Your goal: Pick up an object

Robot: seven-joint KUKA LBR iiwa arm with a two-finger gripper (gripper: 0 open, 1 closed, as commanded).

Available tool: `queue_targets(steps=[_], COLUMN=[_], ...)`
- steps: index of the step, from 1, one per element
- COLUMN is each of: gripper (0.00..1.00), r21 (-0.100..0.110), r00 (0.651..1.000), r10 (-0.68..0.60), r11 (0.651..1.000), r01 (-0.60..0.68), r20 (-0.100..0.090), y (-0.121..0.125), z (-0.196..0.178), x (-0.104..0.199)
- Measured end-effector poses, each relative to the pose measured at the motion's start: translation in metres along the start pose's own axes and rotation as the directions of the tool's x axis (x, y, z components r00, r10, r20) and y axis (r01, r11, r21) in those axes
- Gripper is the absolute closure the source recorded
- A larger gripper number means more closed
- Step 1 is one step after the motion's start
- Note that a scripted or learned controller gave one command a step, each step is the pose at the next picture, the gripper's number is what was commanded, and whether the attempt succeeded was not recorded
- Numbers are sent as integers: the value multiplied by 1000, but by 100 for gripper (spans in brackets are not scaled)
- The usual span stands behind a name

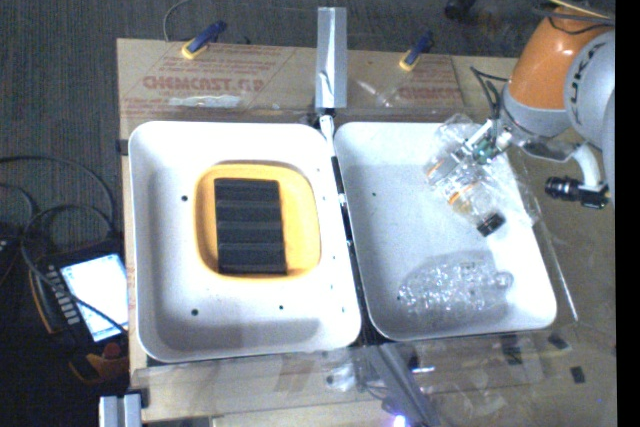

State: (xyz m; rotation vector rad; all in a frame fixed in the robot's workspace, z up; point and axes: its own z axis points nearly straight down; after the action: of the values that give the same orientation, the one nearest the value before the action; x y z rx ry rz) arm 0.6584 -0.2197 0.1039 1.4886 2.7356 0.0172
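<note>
A yellow block with a black ridged top (258,220) lies flat in the middle of the left bin (160,315). A crumpled clear plastic item (455,287) rests near the front of the right bin (385,215). The gripper (468,183), pale and partly see-through, hangs over the back right part of the right bin, behind the clear item and apart from it. I see nothing held in it. The grey arm with its orange band (548,75) comes in from the upper right.
A metal divider post (331,65) stands at the back between the bins. Two blue-and-yellow clamps (203,38) (417,48) pin the cardboard sheet behind them. Cables and a small screen (90,293) lie on the floor to the left.
</note>
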Motion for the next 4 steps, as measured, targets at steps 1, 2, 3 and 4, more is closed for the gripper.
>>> queue_targets(steps=[1,2,3,4], gripper=[0,0,0,100], r21=[8,-1,8,8], r00=[990,949,939,938], r10=[-140,-315,-344,-345], r11=[990,949,939,938], r01=[140,315,345,346], r20=[-11,-8,-23,-24], y=[4,5,10,11], z=[0,1,1,-10], x=[-3,2,-5,-4])
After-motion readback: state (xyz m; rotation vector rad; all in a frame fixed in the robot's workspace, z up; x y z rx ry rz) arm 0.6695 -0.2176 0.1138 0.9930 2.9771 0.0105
